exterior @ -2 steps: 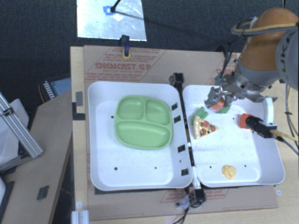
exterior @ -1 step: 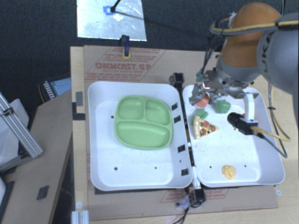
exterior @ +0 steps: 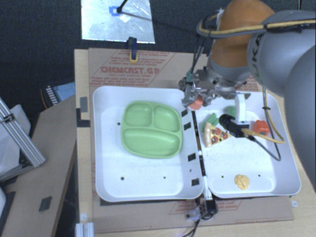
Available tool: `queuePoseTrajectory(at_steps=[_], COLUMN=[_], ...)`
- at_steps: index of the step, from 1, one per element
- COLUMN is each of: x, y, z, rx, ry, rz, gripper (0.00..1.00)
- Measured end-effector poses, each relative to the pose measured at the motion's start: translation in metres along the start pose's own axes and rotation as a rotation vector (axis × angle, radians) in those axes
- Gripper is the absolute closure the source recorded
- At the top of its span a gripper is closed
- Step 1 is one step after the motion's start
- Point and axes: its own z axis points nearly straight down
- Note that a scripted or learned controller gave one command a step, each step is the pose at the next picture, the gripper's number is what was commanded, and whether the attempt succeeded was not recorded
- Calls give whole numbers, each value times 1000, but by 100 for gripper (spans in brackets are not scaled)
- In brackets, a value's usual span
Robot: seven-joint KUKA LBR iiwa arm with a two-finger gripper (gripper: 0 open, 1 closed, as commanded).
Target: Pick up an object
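My gripper (exterior: 196, 100) hangs over the far left corner of the right bin (exterior: 276, 181), close to the divider between the bins. A small red object (exterior: 197, 103) sits between its fingertips, and the gripper is shut on it. Below it in the right bin lie a toy pizza slice (exterior: 215, 134), a small green piece (exterior: 212, 118), an orange piece (exterior: 260, 127) and a yellow lump (exterior: 242, 181) near the front. The arm hides part of the bin's far side.
The left bin (exterior: 106, 172) holds a green divided plate (exterior: 150, 129) in its middle. Both bins rest on cardboard (exterior: 133, 65). The arm's bulk covers the upper right of the view.
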Motion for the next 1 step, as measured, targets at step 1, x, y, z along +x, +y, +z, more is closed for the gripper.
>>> queuePoseTrajectory(at_steps=[1], x=[56], y=[4], z=[18], rx=[2], ry=[1], rz=[-1], gripper=[100])
